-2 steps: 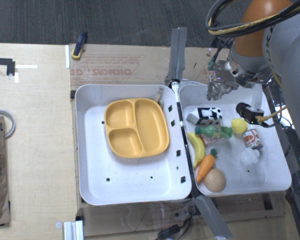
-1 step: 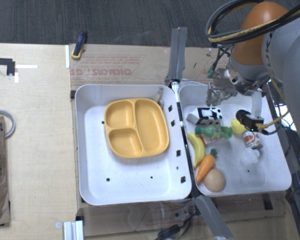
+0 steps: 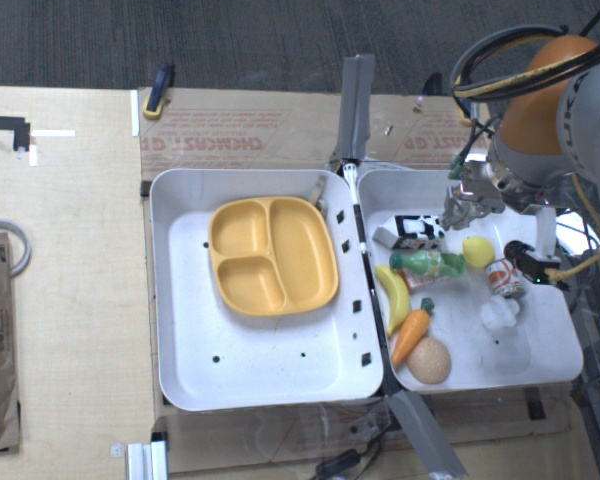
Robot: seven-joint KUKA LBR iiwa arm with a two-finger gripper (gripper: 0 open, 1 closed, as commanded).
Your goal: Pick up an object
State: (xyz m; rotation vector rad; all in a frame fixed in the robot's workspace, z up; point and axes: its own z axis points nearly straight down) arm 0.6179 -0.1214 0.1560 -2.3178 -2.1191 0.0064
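The likeliest target is the lemon [image 3: 477, 251], a small yellow fruit in the right bin [image 3: 555, 353], lying free on the white floor with nothing gripping it. The gripper [image 3: 463, 206] hangs just above and to the lemon's left, near the bin's far wall; whether it is apart or together cannot be made out from this slanted view, and nothing is seen in its grasp.

Just left of the lemon lies a green bottle-like toy [image 3: 427, 262] on its side, and beyond that a black-and-white card [image 3: 416, 228]. Below and left of the lemon sit a banana [image 3: 393, 295], a carrot [image 3: 410, 333] and a brown egg-shaped object [image 3: 429, 360], packed against the divider, which would leave little room for a finger on that side. Right of the lemon rests a small red-and-white can [image 3: 504, 277], with a clear crumpled item [image 3: 500, 314] below it.

Far left of the lemon, the left bin [image 3: 180, 368] holds a yellow divided plate [image 3: 273, 255], lying flat.

The lemon, standing fairly clear of its neighbours, appears the easier pick.
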